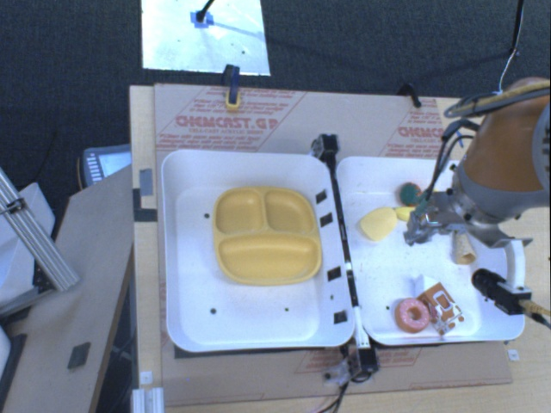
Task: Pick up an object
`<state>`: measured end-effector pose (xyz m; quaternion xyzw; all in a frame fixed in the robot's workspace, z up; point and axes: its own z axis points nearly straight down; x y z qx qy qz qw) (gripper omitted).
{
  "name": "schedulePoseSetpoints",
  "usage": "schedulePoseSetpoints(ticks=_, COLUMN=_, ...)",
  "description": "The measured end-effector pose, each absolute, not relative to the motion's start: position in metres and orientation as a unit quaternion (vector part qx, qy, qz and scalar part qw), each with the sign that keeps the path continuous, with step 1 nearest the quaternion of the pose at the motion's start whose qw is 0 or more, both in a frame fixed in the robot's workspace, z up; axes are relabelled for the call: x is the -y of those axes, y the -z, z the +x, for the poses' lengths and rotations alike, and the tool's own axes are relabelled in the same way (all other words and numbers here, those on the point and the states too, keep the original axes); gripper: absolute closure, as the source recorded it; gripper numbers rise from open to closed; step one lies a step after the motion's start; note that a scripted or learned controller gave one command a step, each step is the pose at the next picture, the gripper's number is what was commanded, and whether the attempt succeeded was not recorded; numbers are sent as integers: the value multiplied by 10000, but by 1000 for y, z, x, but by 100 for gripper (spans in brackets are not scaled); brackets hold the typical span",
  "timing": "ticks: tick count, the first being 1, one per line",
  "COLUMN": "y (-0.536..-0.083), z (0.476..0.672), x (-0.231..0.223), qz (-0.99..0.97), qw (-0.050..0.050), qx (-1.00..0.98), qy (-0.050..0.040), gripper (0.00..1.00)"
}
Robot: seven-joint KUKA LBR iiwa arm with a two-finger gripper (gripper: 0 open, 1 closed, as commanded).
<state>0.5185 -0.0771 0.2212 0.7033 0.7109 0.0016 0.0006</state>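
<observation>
Holding a yellow divided tray (263, 246), left bin (194, 317). Right bin (379, 321): yellow lemon-like piece (377, 224), pink donut (412, 315), brown-white item (442, 305), tan cone (464, 248). Gripper (419, 229) low beside lemon piece; grip state cannot tell, green-red object (408, 193) partly hidden behind it.

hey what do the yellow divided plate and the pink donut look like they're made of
The plate looks like moulded plastic with a smooth matte finish: uniform pale yellow, rounded dividers, soft edges. The donut in the right bin is probably a toy, plastic or rubber; its flat pink colour and neat ring suggest that, though it is too small to be sure.
</observation>
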Motion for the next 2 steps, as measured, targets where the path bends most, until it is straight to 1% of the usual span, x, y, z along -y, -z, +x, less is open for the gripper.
schedulePoseSetpoints(ticks=1, y=-228, z=541, x=21, qz=7035, qw=10, qx=-7107, qy=-17, gripper=100)
schedulePoseSetpoints(ticks=2, y=-230, z=570, x=-16, qz=7042, qw=9, qx=-7100, qy=-19, gripper=100)
